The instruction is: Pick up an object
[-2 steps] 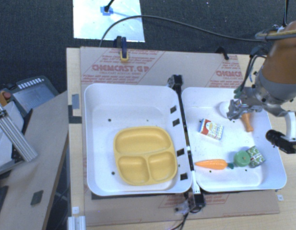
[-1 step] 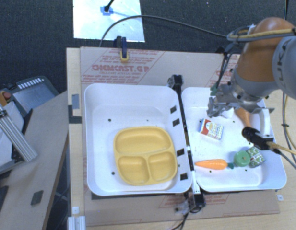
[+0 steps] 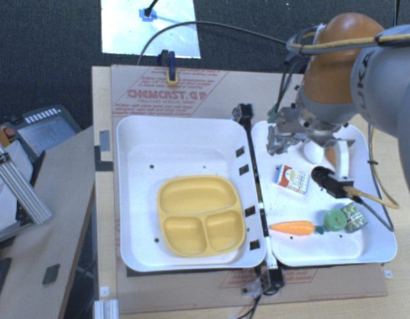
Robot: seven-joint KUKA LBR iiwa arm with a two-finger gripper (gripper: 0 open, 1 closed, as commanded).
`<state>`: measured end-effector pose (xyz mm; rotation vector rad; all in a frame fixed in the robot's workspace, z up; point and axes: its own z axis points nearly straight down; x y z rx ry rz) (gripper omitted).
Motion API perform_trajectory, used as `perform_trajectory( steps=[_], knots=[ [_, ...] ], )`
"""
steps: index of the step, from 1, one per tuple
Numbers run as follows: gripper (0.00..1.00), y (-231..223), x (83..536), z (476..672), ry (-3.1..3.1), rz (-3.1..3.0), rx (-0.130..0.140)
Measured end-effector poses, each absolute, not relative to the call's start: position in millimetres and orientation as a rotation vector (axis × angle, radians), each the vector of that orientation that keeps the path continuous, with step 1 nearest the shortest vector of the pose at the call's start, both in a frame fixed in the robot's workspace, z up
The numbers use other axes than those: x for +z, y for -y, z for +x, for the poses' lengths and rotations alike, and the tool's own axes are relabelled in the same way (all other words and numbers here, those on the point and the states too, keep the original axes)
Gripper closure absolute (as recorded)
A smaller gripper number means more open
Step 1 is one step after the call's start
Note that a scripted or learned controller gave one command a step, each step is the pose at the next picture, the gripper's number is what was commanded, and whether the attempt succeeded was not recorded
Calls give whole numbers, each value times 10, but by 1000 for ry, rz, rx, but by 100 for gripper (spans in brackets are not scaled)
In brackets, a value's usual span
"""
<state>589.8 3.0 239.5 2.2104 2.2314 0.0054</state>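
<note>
Candidates for the pick all lie in the arm-side bin. Nearest the camera, an orange carrot lies flat along the bin's near edge, its tip toward the divider between the bins. A green round piece sits just beside its blunt end; contact between the two cannot be confirmed. In the near half of the other bin rests a yellow divided plate, well apart from the arm. Farther back, a small printed carton lies flat on open floor, clear of its neighbours. Beyond it a white rounded object sits close under the wrist, partly hidden. The jaws hang over the far inner corner of the arm-side bin, just beyond the carton. Whether they are released or clenched cannot be told, and nothing is seen between them. The grey arm reaches in above the bin's far side. The carton is probably the soundest target, being nearest the jaws with free space around it. Centre the jaws over it, align them across its narrower faces, and descend vertically until close to the bin floor before closing. Avoid the crowded white object. Farthest back, a cardboard sheet covers the tabletop.
</note>
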Motion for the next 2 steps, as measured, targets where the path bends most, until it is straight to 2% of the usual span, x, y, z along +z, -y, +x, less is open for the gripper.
perform_trajectory(
  steps=[2],
  knots=[
    [100,-1045,2470,6072,-2231,2211,5]
  ],
)
